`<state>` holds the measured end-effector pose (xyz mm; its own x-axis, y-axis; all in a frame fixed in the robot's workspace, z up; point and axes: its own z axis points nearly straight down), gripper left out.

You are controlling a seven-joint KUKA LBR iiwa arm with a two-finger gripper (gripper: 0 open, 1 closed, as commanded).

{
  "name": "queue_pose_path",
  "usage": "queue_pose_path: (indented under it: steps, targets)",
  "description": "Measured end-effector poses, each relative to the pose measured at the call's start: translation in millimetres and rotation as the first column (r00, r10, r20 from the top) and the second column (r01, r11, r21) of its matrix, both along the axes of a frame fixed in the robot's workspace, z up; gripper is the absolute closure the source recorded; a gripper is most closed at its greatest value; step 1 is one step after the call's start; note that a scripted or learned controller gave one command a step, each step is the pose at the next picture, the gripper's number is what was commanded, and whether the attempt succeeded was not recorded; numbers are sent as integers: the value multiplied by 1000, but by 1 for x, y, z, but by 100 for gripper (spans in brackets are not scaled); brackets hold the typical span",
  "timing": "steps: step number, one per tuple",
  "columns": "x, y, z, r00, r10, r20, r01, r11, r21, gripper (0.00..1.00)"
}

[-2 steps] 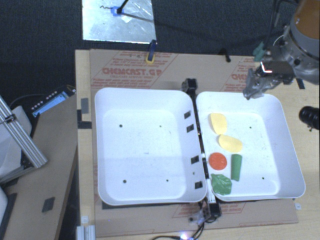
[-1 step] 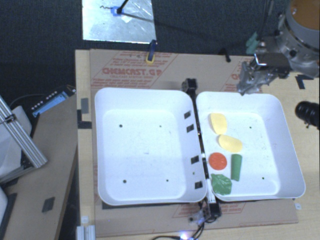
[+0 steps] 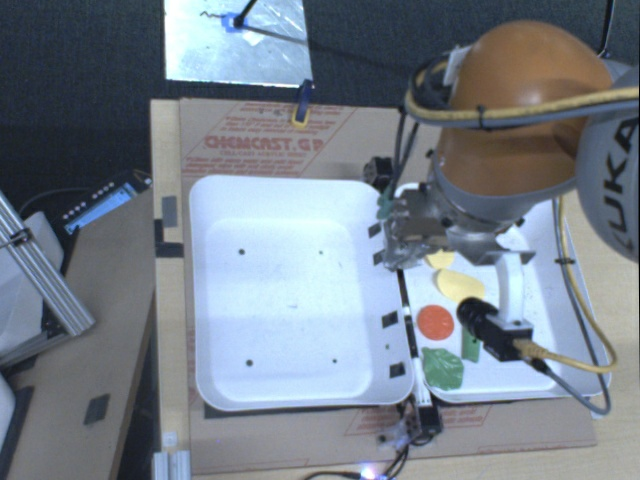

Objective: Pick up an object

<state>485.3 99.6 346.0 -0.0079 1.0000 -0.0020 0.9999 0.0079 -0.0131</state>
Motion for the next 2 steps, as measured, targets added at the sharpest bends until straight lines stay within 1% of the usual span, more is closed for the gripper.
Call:
queue_pose_path:
  steps: [1,2]
  targets:
    - [48,62,41,1000,1,21,-2,1000,5,100]
    - [-1,141,97,1000,7,19,-7,1000,9,100]
